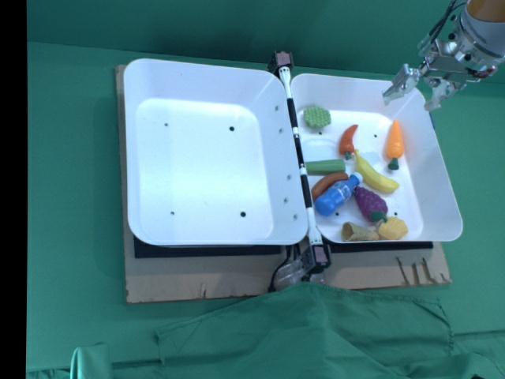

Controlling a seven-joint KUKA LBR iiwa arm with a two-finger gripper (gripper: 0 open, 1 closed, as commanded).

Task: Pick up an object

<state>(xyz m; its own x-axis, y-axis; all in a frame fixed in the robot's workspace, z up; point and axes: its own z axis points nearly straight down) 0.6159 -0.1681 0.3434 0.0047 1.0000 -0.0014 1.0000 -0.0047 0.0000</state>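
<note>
The right bin (442,176) holds several toy foods: a green round piece (317,117), a red chili (348,140), an orange carrot (394,142), a green stick (325,166), a yellow banana (375,176), a brown sausage (328,184), a blue bottle (336,196), purple grapes (369,204) and yellow pieces (392,228). My gripper (417,88) hangs above the bin's far right corner, open, with nothing between its fingers. It is up and to the right of the carrot.
The left bin (142,85) lies beside the right one, joined by a black and white divider (298,152). Both rest on brown cardboard (197,287) over green cloth. Folded cloth (316,338) bunches at the front.
</note>
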